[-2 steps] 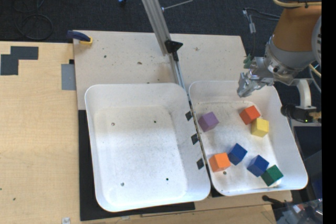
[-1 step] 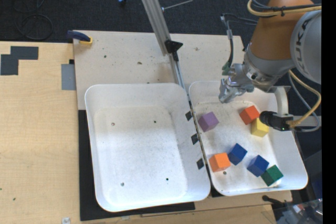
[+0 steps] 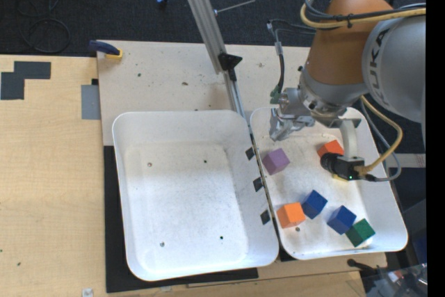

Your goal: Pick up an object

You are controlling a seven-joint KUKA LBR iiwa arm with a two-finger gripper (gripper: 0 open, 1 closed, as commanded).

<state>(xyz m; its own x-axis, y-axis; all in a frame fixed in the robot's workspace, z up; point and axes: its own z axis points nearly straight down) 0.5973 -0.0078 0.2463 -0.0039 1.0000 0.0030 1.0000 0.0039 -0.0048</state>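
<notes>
In the right bin (image 3: pixel 389 236) lie several small blocks: a purple one (image 3: pixel 277 161) near its left wall, an orange one (image 3: pixel 291 214), two blue ones (image 3: pixel 314 204) (image 3: pixel 341 218), a green one (image 3: pixel 361 232) and a red-orange one (image 3: pixel 331 147) partly behind the arm's hardware. My gripper (image 3: pixel 283 125) hangs over the bin's far left part, just above and behind the purple block, and I see nothing between its fingers.
The left bin (image 3: pixel 139 142) sits beside the right one, with black clips along the shared wall. A slanted aluminium bar (image 3: pixel 206 17) rises behind the bins. Cables loop off the arm near the right bin's far edge.
</notes>
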